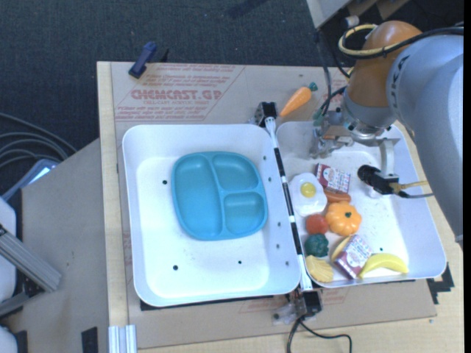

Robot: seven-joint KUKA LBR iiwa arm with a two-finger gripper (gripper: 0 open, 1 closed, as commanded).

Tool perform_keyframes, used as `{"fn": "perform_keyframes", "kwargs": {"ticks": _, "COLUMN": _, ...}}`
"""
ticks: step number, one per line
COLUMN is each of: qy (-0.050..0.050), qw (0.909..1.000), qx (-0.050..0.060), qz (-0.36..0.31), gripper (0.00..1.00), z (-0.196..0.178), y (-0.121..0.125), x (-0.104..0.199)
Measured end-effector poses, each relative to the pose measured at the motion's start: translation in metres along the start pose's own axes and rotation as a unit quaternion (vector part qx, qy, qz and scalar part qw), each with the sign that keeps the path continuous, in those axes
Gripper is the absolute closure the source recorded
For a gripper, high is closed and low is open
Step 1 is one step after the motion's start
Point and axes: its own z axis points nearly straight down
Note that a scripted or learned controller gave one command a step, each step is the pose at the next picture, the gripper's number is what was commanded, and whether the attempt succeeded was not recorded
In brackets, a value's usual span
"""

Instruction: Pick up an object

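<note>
My gripper [327, 144] hangs over the far left corner of the right bin [419, 234], pointing down, with nothing seen in it. Just below it in the bin lie a red and white carton [333, 176] and a fried egg [307, 190]. Further toward the front are a sausage [339, 195], an orange pumpkin [343, 218], a red tomato [316, 224] and a green broccoli [317, 244]. At the bin's near edge rest a yellow chip [319, 269], a second carton [355, 254] and a banana [383, 264].
The left bin [147, 219] holds a blue divided plate [219, 194]. An orange carrot [296, 101] lies on the board behind the bins, and a blue clip [142, 59] sits at the board's far left corner. The grey arm fills the upper right.
</note>
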Motion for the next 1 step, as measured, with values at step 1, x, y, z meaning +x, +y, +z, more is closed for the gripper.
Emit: {"fn": "perform_keyframes", "kwargs": {"ticks": 1, "qy": 0.000, "qw": 1.0000, "qx": 0.000, "qz": 0.000, "gripper": 0.00, "z": 0.0002, "y": -0.0001, "x": 0.0001}}
